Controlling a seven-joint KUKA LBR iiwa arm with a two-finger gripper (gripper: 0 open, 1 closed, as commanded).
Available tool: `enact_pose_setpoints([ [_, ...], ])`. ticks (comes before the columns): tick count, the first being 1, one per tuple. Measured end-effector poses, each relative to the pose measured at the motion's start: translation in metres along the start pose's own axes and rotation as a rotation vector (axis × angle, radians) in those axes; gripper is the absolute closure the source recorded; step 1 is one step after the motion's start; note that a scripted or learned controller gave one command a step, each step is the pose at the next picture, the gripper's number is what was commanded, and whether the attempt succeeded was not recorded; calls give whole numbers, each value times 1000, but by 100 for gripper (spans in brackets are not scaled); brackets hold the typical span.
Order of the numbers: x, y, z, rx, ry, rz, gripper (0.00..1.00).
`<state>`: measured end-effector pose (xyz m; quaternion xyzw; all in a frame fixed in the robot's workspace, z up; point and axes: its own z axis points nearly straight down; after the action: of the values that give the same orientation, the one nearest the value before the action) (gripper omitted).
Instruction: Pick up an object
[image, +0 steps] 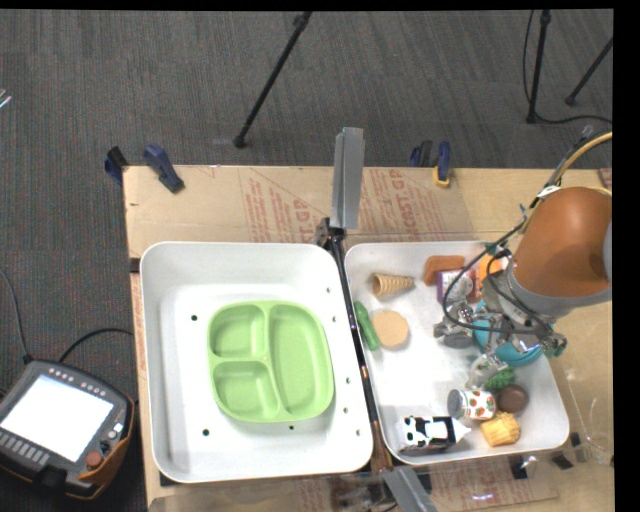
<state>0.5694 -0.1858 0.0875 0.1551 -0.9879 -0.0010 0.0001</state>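
My gripper (487, 330) hangs low over the right side of the right bin (420, 375), below the arm's orange band. It sits just above a teal bowl (518, 349) and partly hides it. Toys lie around it: a waffle cone (393, 285), an orange-brown block (443, 268), a purple piece (447, 287), a tan round cookie (390, 328) and a green pickle (365, 325). Toward the front are a strawberry-printed can (473, 404), a brown ball (512, 398), a yellow waffle piece (500, 430) and a cow-patterned box (428, 432).
The left bin (175, 300) holds a green divided tray (270, 360). A grey post (348, 190) stands behind the seam between the bins. Clamps (160, 165) grip the bench's back edge. A teach pendant (60, 425) lies on the floor at lower left.
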Motion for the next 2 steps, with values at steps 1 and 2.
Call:
enact_pose_setpoints([
  [1,-79,-6,-1,1,-5,-107,0],
  [2,-29,15,-1,-1,-2,-160,0],
])
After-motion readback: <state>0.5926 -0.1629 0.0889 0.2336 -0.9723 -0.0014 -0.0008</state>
